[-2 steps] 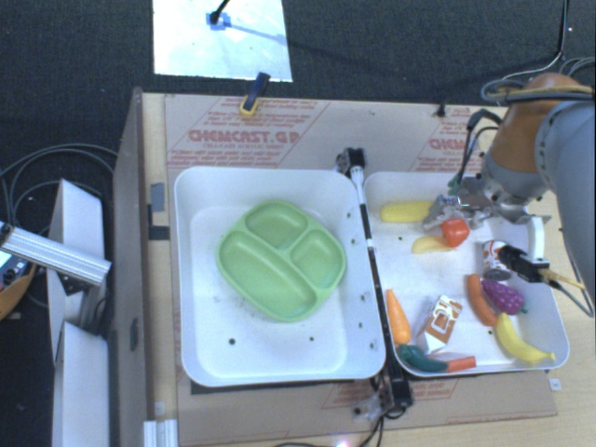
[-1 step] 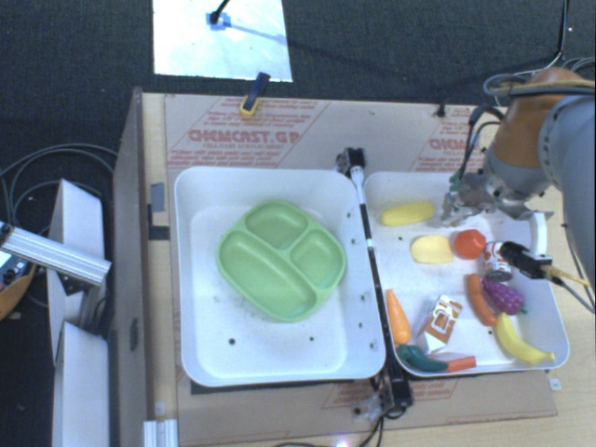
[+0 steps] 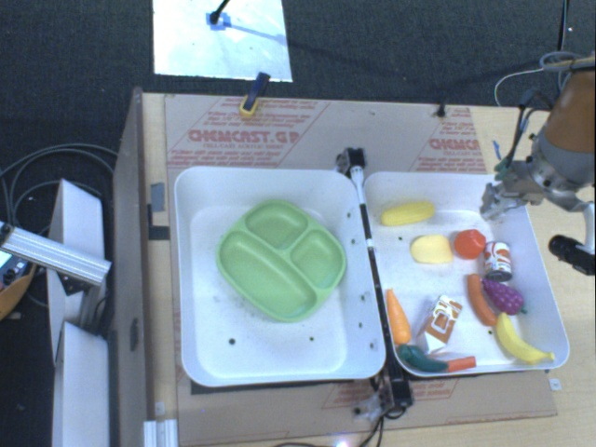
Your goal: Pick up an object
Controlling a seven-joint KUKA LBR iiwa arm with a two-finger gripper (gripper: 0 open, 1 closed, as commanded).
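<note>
Claw parked over right bin's back corner, can't tell if open or holding anything. Toy food all loose in that bin, tomato nearest, easy reach.

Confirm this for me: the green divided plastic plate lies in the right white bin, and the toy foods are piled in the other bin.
Not quite. In the camera view the green divided plastic plate lies in the left shallow white bin, not the right one. The toy foods, such as the yellow plastic banana and the orange plastic carrot, are in the right shallow white bin.
</note>
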